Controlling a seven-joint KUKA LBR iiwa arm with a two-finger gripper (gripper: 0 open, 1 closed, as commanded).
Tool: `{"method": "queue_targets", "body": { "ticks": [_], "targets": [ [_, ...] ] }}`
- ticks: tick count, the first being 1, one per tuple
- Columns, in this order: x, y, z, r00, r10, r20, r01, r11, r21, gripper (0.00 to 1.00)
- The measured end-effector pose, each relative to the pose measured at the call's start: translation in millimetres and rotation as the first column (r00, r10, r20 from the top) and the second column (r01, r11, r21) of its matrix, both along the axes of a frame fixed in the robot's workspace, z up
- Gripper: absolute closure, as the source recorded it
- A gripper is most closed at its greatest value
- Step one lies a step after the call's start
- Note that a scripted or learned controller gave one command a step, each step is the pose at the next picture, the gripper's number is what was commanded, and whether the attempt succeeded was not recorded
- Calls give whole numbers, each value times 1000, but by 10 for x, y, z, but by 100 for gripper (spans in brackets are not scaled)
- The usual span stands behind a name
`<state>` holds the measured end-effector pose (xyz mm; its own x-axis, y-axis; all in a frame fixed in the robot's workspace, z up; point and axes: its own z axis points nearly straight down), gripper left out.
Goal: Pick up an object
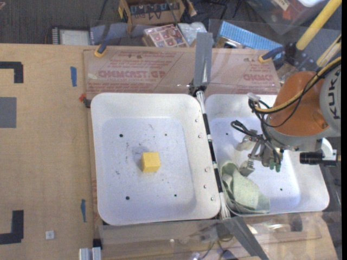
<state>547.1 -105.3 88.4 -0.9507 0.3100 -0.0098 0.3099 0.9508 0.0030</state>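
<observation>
Two bins: end effector, grip state unclear, hovers at the green cloth's twelve o'clock; limp fabric may slip, leaving yellow block untouched.

- clear plastic sheet behind the bins: red print, reads roughly "CHEMCAST GP", faint
- same red print repeats behind the right bin, too blurred to read
- grey robot arm: letters "KU" at the frame edge
</observation>
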Motion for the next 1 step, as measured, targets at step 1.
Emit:
{"method": "queue_targets", "body": {
  "ticks": [1],
  "targets": [
    [17, -3, 115, 1000, -2, 7, 2, 1000, 0, 100]
  ]
}}
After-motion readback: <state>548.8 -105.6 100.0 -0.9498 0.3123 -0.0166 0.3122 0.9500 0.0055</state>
